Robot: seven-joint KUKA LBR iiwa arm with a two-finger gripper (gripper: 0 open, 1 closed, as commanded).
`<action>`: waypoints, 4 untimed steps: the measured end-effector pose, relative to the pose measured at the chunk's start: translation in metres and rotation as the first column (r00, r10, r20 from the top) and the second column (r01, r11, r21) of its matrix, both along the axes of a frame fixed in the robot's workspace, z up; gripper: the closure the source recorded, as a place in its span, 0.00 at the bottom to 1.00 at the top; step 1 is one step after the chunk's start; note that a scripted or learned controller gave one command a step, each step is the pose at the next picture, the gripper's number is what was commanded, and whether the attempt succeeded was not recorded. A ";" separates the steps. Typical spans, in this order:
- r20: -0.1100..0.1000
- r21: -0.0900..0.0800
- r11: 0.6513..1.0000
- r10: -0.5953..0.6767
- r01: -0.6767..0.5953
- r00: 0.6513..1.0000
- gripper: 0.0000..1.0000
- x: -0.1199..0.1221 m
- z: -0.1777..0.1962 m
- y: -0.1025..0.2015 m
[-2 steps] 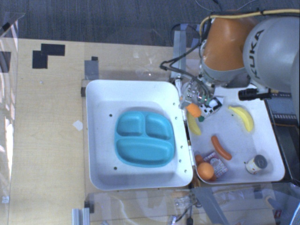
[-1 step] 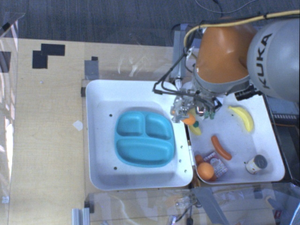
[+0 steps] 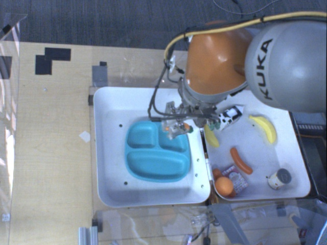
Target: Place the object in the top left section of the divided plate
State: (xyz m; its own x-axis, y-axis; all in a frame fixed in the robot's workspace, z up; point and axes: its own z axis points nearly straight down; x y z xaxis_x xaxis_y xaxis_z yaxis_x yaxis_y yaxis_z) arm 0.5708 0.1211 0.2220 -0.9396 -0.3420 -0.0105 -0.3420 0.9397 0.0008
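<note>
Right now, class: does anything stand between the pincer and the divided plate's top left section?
Nothing visible does. The pincer is over the top right section of the blue plate. The top left section is right beside it, with just the low divider ridge between them.

The divided plate [image 3: 156, 157] looks like smooth, slightly glossy blue plastic. Beneath it, the left bin [image 3: 110, 137] is matt white plastic. The worktop [image 3: 51, 137] left of the plate looks like pale, matt wood. The arm [image 3: 286, 60] right of the plate has glossy grey and orange shells.
</note>
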 end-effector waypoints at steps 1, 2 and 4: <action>0.000 -0.002 0.923 0.384 -0.384 0.923 1.00 0.007 -0.030 0.060; -0.001 -0.003 0.854 0.521 -0.521 0.854 1.00 -0.031 -0.064 0.111; 0.011 -0.002 0.856 0.517 -0.517 0.856 1.00 -0.028 -0.051 0.112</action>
